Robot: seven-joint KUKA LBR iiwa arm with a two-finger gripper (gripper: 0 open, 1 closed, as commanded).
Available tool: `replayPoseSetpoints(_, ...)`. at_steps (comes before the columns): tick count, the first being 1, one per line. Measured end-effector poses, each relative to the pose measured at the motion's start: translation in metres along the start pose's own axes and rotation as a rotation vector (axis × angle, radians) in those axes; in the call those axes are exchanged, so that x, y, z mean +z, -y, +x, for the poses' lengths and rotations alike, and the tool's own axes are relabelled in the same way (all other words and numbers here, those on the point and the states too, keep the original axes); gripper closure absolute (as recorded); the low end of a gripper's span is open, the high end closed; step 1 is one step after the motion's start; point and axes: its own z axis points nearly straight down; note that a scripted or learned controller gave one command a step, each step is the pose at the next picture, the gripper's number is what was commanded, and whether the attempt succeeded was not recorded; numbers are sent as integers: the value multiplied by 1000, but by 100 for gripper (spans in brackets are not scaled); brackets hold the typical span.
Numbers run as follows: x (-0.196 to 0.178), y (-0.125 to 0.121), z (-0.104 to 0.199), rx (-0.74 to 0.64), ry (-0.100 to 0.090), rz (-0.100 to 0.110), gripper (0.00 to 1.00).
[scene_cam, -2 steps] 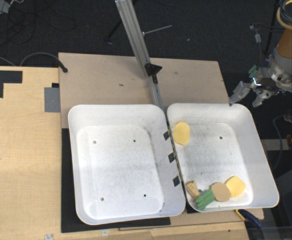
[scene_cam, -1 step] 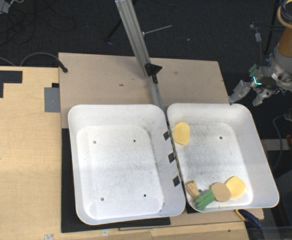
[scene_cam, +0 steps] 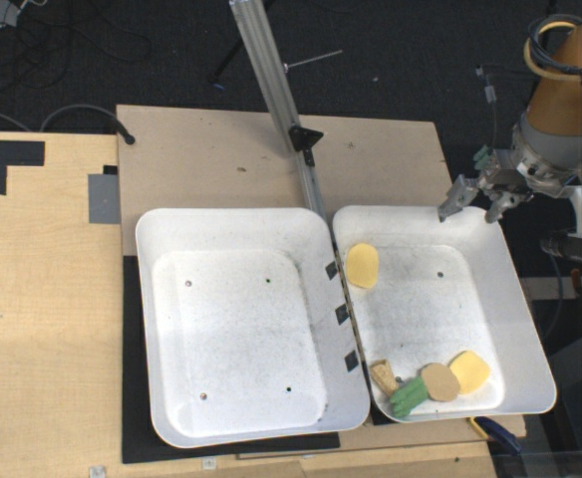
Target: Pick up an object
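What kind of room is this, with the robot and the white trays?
Probably a robot lab or test bench: a robot arm with its end effector over two white bins, loose cables on the floor, and an aluminium rail.

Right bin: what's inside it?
The right bin holds a yellow oval piece near its left wall and, at the near edge, a yellow block, tan disc, green piece and small tan chunk. The disc partly covers the green piece.
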Motion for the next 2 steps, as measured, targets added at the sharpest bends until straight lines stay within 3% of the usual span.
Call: replayPoseSetpoints(2, 122, 2, -9, 4, 0, 1, 0)
